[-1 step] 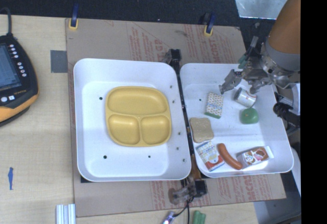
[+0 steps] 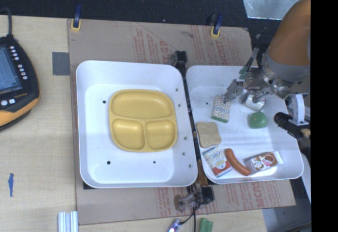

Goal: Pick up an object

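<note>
The arm's upper part is cut off at the right edge, so mostly the orange band and the grey wrist show. The gripper [image 2: 240, 93] hangs over the upper half of the right bin [image 2: 200, 80], its fingers spread apart with nothing between them; one dark finger [image 2: 232, 90] points down-left, just above a small patterned packet [image 2: 222, 109], and whether it touches the packet is hard to tell. The wrist's metal parts blur together.

Two white bins lie side by side on the table [image 2: 42, 162]. The left bin [image 2: 90, 83] holds one thing: a yellow three-compartment plate [image 2: 142, 119]. The right bin holds six things, counted: the patterned packet, a green round piece [image 2: 257, 120] right of it, a tan slice like bread [image 2: 208, 133] near the left wall, a small printed card [image 2: 216, 160], a sausage [image 2: 236, 161] beside the card, and a printed wrapper [image 2: 262, 162] at the front right. The prints are too small to read.

One handheld control pendant [image 2: 13, 85] is cut off at the left edge
</note>
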Motion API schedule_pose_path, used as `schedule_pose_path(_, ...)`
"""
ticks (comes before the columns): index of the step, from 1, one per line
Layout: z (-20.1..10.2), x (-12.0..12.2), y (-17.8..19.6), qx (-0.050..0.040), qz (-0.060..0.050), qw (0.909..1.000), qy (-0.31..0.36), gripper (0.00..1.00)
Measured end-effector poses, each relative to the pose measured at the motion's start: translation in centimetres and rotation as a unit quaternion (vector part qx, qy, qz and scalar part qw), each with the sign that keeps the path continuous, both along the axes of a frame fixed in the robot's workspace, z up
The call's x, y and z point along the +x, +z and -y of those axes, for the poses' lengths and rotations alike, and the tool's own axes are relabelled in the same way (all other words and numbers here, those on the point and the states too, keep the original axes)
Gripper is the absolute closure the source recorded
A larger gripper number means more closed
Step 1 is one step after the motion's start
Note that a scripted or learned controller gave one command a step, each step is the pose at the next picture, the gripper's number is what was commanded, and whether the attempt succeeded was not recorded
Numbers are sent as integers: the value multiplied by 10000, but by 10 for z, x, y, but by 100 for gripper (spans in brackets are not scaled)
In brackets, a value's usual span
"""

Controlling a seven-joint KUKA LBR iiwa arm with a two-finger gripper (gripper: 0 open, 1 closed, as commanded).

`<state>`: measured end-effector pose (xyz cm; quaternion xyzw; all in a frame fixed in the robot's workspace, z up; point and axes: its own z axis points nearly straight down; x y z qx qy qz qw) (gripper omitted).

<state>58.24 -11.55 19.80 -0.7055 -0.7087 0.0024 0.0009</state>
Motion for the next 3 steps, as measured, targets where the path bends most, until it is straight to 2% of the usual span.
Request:
schedule_pose_path(1, -9, 11, -99, 6, -13, 10000, 8, 0)
schedule_pose_path(2, -8, 12, -87, -8, -9, 10000, 20, 100)
schedule_pose_path(3, -80, 32, -6, 14, 13, 10000, 0, 100)
